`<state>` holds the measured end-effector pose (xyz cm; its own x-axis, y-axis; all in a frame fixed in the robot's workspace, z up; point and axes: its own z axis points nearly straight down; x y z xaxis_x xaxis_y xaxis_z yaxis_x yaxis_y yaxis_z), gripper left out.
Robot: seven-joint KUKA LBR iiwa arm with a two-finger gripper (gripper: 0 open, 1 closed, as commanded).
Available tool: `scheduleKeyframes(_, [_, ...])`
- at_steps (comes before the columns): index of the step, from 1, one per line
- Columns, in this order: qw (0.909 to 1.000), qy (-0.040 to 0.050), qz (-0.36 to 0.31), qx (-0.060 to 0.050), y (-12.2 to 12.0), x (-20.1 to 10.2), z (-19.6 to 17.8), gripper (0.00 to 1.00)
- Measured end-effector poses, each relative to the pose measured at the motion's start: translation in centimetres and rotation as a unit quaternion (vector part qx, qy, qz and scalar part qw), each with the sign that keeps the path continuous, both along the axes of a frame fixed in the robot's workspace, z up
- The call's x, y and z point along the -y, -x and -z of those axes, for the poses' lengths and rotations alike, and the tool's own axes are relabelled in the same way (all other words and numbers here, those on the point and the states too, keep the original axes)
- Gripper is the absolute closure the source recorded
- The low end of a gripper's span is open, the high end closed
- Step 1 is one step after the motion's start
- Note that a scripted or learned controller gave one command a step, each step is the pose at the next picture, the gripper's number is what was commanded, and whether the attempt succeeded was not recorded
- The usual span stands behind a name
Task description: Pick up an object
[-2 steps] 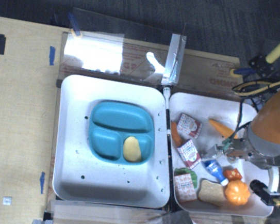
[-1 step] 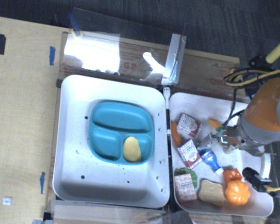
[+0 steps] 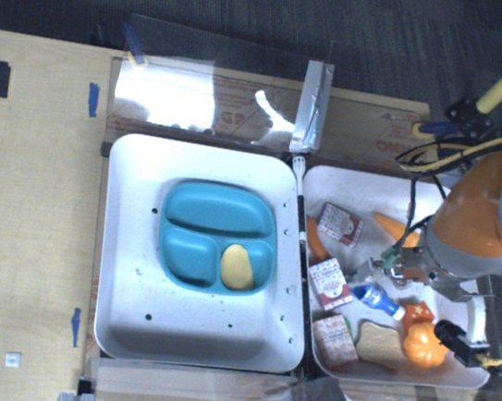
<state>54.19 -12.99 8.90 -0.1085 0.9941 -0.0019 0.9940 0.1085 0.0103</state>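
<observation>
A wooden bench (image 3: 25,208) is sitting under two white bins side by side, with dark floor behind. The task's thing could be any toy in the right bin (image 3: 366,182), and the nearest one is a small bottle with a blue cap (image 3: 376,300), lying just below and beside the gripper (image 3: 393,263). I cannot tell if the gripper is released or clenched (the wrist is hiding that part), and nothing is showing between its tips.

Going outward, little printed cartons (image 3: 329,283) are lying just left of the gripper, an orange round toy (image 3: 423,347) and a tan bread-like piece (image 3: 382,347) are sitting below it, and an orange carrot shape (image 3: 394,229) is lying just above. Far to the left, the left bin (image 3: 121,316) is holding a blue tray (image 3: 214,227) with a yellow egg-shaped toy (image 3: 237,266).

The toys are crowding together, so the gripper may be bumping a neighbour or pinching two things. The round bottle may be rolling away.

The writing on the cartons is too small to read.
</observation>
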Motion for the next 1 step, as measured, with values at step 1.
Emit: scheduleKeyframes(1, [0.9972, -0.0014, 0.075, -0.006, 1.33, -5.12, -9.49, 0.0])
